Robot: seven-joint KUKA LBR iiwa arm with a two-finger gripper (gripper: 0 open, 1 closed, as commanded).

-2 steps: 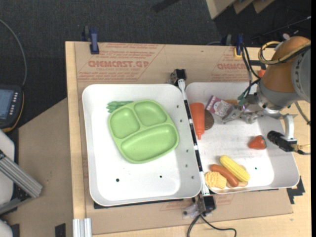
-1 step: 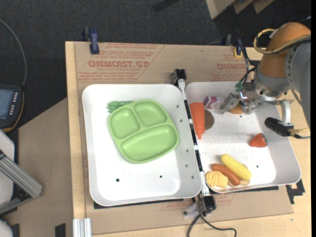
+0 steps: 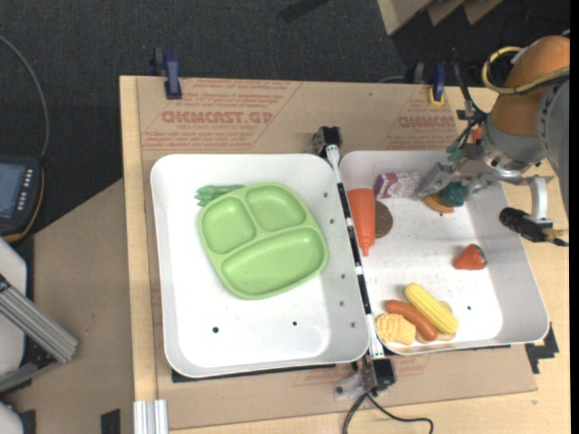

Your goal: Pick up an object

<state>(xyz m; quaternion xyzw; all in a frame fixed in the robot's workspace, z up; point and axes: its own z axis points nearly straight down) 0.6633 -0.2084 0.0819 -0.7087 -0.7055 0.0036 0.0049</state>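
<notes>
My gripper (image 3: 446,186) hangs over the back of the right bin (image 3: 516,319), reaching in from the right on the grey arm with its orange band (image 3: 534,70). Directly under it lies a small orange and teal object (image 3: 442,203), partly hidden by the gripper. I cannot tell whether the two touch. An orange carrot (image 3: 363,218) lies along the bin's left wall beside a brown disc (image 3: 383,220). A red strawberry-like piece (image 3: 469,258) sits mid-right. A yellow corn cob (image 3: 431,307), a sausage (image 3: 410,318) and a yellow waffle piece (image 3: 394,331) cluster at the front.
A purple and white packet (image 3: 396,184) lies at the back of the right bin, left of the gripper. The left bin (image 3: 181,333) holds a green divided plate (image 3: 262,239). A black divider (image 3: 348,233) runs between the bins. Blue clamps (image 3: 169,70) hold the back board.
</notes>
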